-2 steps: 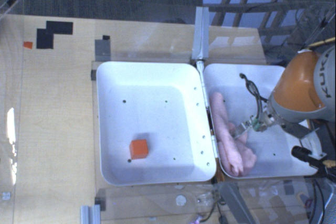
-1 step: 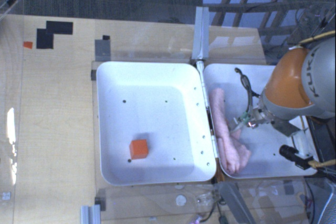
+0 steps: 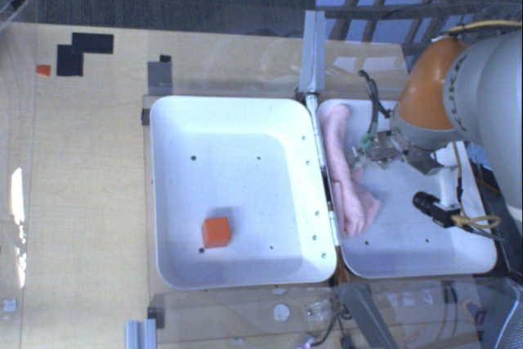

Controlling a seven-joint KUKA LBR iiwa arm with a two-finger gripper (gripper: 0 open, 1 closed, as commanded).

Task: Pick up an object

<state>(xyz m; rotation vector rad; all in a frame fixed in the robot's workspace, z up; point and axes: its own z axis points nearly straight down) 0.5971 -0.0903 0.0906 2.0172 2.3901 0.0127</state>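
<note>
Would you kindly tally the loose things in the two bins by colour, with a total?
Orange: 1, the block in the left bin.
Pink: 1, the cloth in the right bin.
Total: 2.

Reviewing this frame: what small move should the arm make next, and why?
Probably a short shift toward the pink cloth and down. The tool sits over the right bin beside the cloth lying along its left wall; the orange block lies much farther off in the left bin.

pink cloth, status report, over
Hand low in right bin, beside pink cloth. Cloth along bin's left wall, not gripped. Orange block in left bin.
</note>
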